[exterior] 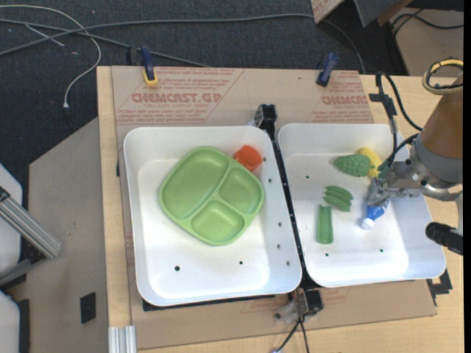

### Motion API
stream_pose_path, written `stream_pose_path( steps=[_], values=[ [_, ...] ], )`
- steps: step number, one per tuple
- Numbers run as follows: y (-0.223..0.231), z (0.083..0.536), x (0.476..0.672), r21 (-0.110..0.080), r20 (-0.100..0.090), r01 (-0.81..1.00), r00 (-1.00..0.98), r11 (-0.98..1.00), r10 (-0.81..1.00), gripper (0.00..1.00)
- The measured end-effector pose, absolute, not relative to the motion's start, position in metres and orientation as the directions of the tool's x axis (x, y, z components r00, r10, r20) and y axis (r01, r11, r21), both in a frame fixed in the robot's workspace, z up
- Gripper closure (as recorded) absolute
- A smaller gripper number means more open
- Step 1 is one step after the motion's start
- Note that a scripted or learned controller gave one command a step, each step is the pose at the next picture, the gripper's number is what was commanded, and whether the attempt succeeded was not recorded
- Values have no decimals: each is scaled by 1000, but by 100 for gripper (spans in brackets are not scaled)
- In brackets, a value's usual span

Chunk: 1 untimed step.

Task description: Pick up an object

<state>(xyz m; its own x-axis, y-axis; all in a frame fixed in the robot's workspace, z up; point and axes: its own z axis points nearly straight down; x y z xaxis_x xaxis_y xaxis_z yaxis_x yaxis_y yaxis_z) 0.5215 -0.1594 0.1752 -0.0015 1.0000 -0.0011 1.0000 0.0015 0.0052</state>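
My gripper (378, 197) hangs low over the right side of the right bin (353, 276), reaching in from the right. A small blue and white object (372, 216) lies directly below its tip, touching it or very nearly. To the left lie a green pod-shaped toy (338, 197) and a long green piece (324, 223). A bumpy green toy (352, 165) with a yellow piece (370, 157) beside it sits toward the bin's far side, just up-left of the gripper.
The left bin (213, 291) holds a green divided plate (212, 195) with a small orange object (249, 156) at its far right edge. A black divider (283, 197) runs between the bins. Clamps (149, 70) grip the bench's back edge.
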Motion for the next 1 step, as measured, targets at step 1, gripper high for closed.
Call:
stream_pose_path(
  steps=[1],
  values=[
    [-158, 228, 513, 6, -2, 1000, -1, 1, 1000, 100]
  ],
)
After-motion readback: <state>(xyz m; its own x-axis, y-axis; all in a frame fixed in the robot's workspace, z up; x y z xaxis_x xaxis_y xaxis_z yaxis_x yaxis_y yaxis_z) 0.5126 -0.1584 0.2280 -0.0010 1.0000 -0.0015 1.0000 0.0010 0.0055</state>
